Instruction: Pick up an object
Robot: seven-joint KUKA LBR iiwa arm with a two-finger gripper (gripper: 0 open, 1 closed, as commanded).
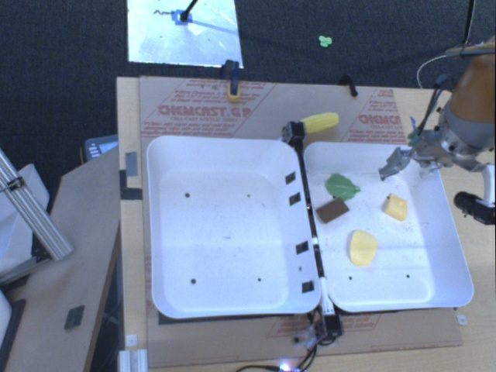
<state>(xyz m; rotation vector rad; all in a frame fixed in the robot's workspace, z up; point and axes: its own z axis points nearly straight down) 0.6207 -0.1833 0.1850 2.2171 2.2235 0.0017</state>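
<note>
The gripper [394,166] is seen poised over the upper edge of the right-hand shallow white plastic bin [446,285], and whether it is spread or closed cannot be told from this slant. Nothing is seen held. Four candidates are scattered in that bin: a small yellow wedge-shaped block [396,207] nearest the gripper, a rounded pale-yellow soft-looking lump [362,248] lower down, a flat brown rectangular piece [332,211] near the divider, and a green leaf-shaped piece [342,185] just above it, close to or touching the brown one.

The yellow wedge is judged light and fairly stiff, best taken across its short flat sides. The lump looks squashy and forgiving. The leaf and the brown piece lie flat, so little is offered to a pinch, and a slip against the smooth bin floor is likely.

The left-hand white bin [167,285] sits alongside on a printed cardboard sheet [198,111] over the bench [128,122]; dark carpet [62,53] lies beyond.
</note>
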